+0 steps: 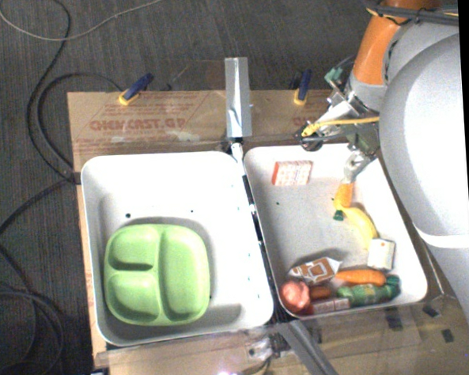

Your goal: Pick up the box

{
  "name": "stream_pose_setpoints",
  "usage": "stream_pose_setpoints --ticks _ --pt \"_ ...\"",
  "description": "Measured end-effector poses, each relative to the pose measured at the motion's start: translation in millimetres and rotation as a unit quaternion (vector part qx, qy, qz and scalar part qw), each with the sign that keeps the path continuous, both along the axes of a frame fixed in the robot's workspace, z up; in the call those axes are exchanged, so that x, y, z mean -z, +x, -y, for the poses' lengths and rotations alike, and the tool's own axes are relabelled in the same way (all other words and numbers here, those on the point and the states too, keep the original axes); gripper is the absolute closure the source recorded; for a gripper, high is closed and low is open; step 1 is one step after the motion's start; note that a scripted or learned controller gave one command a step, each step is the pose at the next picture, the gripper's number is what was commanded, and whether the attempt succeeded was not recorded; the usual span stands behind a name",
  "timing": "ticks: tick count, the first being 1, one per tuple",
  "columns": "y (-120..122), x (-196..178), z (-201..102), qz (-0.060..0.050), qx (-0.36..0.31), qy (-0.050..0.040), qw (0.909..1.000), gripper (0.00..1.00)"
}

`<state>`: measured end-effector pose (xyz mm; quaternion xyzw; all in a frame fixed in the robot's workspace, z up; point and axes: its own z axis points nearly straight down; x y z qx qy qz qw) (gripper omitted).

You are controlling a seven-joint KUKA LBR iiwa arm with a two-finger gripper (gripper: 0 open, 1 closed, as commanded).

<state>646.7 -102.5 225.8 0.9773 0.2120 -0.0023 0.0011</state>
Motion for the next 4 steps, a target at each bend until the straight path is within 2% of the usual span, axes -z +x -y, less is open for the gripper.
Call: stream_pose_setpoints --ticks 1,2,3,4 --pt "0 0 0 0.000 0.000 -0.0004 1.0000 0.00" --pt "11 5 12 0.000 0.109 0.0006 0.9940 0.00" --pt "11 5 12 0.000 0.110 0.0002 0.9940 0.00" --pt "11 -3 11 -0.002 0.106 -0.0001 0.9943 1.00"
